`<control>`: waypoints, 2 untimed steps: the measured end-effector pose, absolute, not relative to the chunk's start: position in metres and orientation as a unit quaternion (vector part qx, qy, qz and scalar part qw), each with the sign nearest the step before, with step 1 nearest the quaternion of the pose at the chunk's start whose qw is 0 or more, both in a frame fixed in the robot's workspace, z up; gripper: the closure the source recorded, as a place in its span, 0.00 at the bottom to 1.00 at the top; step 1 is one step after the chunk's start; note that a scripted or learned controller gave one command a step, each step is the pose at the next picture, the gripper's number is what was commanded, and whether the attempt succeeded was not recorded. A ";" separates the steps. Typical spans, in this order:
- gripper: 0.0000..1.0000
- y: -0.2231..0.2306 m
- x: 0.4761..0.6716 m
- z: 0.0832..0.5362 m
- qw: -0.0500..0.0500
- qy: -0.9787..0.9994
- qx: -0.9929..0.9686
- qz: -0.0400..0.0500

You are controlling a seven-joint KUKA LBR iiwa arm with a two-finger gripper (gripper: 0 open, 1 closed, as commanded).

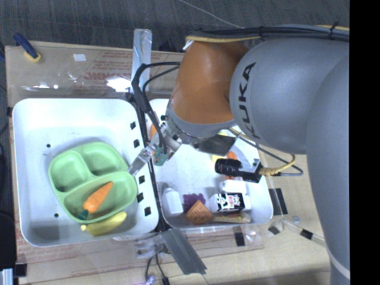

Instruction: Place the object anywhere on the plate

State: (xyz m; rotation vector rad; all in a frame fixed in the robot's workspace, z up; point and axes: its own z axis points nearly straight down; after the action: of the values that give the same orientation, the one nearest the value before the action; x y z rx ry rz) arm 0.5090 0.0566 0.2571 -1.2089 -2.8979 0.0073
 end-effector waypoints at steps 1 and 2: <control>0.00 0.057 0.509 0.257 0.001 -0.923 -0.385 0.002; 0.00 0.057 0.509 0.257 0.001 -0.923 -0.385 0.002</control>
State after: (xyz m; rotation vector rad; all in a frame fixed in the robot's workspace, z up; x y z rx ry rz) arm 0.5090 0.0566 0.2571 -1.2088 -2.8979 0.0073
